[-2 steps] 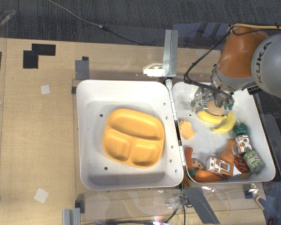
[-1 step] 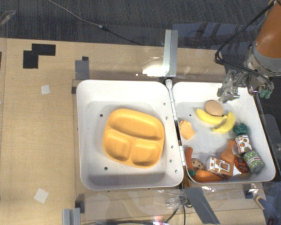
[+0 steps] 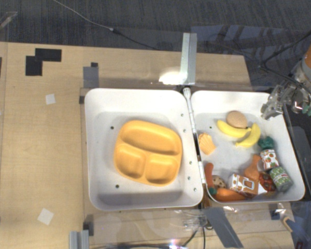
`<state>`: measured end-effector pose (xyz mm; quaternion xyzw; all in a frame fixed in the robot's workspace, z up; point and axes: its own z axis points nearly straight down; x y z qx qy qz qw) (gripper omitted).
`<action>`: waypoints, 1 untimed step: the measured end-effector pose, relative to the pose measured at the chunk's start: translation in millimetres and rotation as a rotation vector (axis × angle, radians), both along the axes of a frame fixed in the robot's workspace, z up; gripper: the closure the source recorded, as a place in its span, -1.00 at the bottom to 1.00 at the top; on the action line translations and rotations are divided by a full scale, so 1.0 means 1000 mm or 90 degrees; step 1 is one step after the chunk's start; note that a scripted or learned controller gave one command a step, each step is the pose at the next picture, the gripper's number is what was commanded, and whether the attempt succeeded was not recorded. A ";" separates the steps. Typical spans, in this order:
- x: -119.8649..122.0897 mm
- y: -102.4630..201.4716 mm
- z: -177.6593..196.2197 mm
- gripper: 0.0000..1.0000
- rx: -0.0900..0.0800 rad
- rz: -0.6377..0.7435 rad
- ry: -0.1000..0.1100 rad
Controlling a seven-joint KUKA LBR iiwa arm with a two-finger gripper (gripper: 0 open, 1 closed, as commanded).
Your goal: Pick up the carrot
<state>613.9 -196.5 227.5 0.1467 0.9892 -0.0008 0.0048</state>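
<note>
Two bins, and the carrot (image 3: pixel 229 194) sits well below-left of the pincer (image 3: pixel 273 106), whose opening I can't tell, probably just staging.

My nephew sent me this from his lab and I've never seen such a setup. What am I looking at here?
One camera above a bench looks down on two shallow white bins. The left bin holds a yellow divided plate. The right bin holds toy food: a banana, a carrot near the front edge, small cartons and cans. At the upper right, a robot arm's gripper hovers by the right bin's far corner, holding nothing. It is meant to pick up the carrot.
</note>
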 end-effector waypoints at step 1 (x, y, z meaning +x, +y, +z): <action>0.043 -0.008 -0.038 1.00 0.001 -0.064 -0.001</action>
